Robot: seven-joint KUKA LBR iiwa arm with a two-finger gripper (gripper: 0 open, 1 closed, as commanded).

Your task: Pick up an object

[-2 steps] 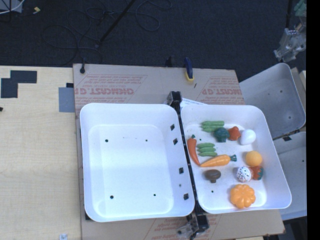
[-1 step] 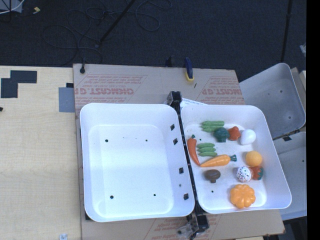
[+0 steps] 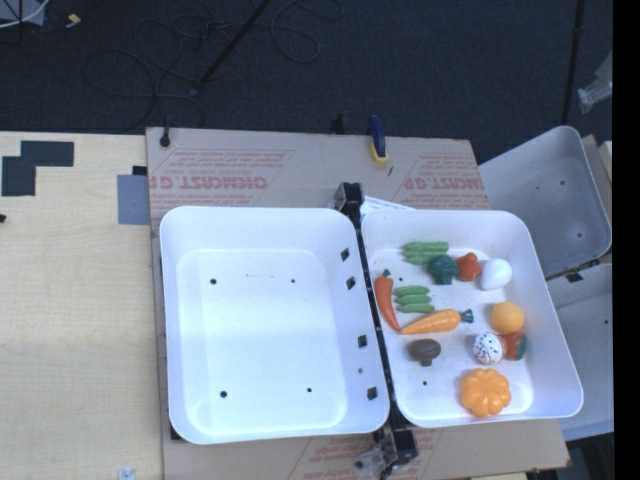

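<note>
White plastic bins, two, side by side on a brown cardboard sheet [image 3: 300, 168] on the counter [image 3: 70, 318].

Writing: red print on the cardboard, upside down, twice along the far edge. It looks like "CHEMCAST G.P.", not fully legible. More red print at the near edge, unreadable.

Left bin [image 3: 172, 268]: four small dark dots on its floor.

Right bin [image 3: 545, 378] holds the task objects, twelve toy foods:
- 2 green pea pods: one far [image 3: 425, 250], one mid-left [image 3: 413, 298]
- 1 dark green broccoli [image 3: 442, 267], touching a red-orange piece [image 3: 468, 265] on its right
- 1 white egg [image 3: 495, 273], far right
- 1 red-orange chili [image 3: 384, 301] along the left wall
- 1 orange carrot [image 3: 435, 321], just beside the chili's near end
- 1 orange fruit [image 3: 507, 317]
- 1 brown mushroom [image 3: 424, 350]
- 1 white spotted ball [image 3: 487, 347], touching a red strawberry [image 3: 514, 345]
- 1 orange pumpkin [image 3: 485, 392], nearest

Pieces are mostly apart; only the broccoli pair and the ball pair crowd each other.

Around: a black clamp [image 3: 348, 196] at the far end of the seam between the bins, another fitting [image 3: 390, 453] at the near end, and a blue-yellow clip [image 3: 378, 138] on the cardboard's far edge. Grey metal plate [image 3: 550, 198] to the right. Dark patches [image 3: 40, 163] on the counter at left. Dark floor [image 3: 400, 48] beyond, with loose cables [image 3: 300, 18].
</note>
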